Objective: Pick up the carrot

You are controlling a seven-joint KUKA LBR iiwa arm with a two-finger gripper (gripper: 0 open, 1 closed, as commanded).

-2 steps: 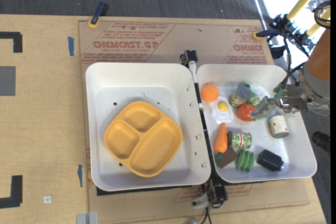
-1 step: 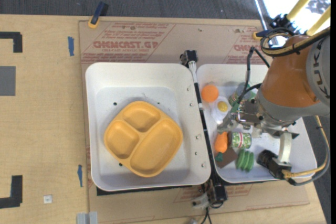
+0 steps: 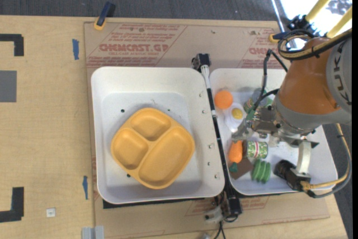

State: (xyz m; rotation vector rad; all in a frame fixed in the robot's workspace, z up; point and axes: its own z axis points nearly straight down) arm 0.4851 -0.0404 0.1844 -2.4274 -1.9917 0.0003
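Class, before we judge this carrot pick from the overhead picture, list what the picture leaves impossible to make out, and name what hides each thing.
- Gripper: its fingertips sit under the wrist housing in the camera view, so their state cannot be read.
- Right bin: the arm covers much of its floor.
- Carrot: its lower end merges with a dark piece beside it.
- Can: label too small to read.
- Cardboard printing: too faint to read in full.

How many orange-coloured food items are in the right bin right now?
2. An orange ball-shaped fruit sits near the right bin's upper left; the carrot lies lower down by the left wall, beside the gripper. The arm may hide others.
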